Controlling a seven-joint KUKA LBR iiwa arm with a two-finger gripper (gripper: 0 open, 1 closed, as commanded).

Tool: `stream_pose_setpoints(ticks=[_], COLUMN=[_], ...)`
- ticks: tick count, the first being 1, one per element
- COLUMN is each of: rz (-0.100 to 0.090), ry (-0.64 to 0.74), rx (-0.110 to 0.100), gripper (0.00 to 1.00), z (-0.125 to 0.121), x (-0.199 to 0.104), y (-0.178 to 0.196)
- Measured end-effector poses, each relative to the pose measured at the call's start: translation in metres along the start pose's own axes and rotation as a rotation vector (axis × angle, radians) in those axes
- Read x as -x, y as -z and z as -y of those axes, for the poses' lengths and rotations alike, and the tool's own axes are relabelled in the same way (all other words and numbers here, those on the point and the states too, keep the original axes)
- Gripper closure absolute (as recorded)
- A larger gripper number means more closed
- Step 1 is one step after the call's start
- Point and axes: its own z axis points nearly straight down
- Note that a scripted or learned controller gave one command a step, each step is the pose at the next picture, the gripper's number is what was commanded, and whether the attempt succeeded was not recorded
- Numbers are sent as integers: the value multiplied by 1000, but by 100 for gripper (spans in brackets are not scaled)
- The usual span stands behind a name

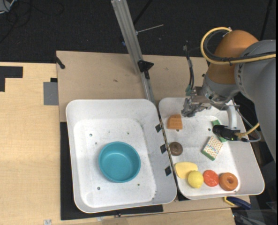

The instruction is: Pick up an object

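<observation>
Two shallow white bins are set side by side on a wooden bench. Above the right bin's far end, near an orange block, the arm's two-finger gripper is seen; its grip cannot be told.

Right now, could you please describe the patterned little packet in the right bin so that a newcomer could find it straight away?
Start at the right bin, the one the arm reaches into. Near its middle right lies a small packet, tilted, with a green and yellow checked pattern. Unlike the rounded, plain-coloured toy foods lined along the near edge, such as the ring doughnut, it is flat, rectangular and patterned.
</observation>
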Motion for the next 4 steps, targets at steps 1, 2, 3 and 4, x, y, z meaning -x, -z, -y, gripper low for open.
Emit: stream_pose_setpoints(ticks=[1, 2, 3, 4], rz=[0, 0, -1, -1], ry=[0, 0, 3, 3], rx=[0, 2, -4, -4], gripper=[100, 100, 100, 100], z=[5, -6, -4, 11], x=[-2, -2, -49, -94], y=[44, 96, 87, 79])
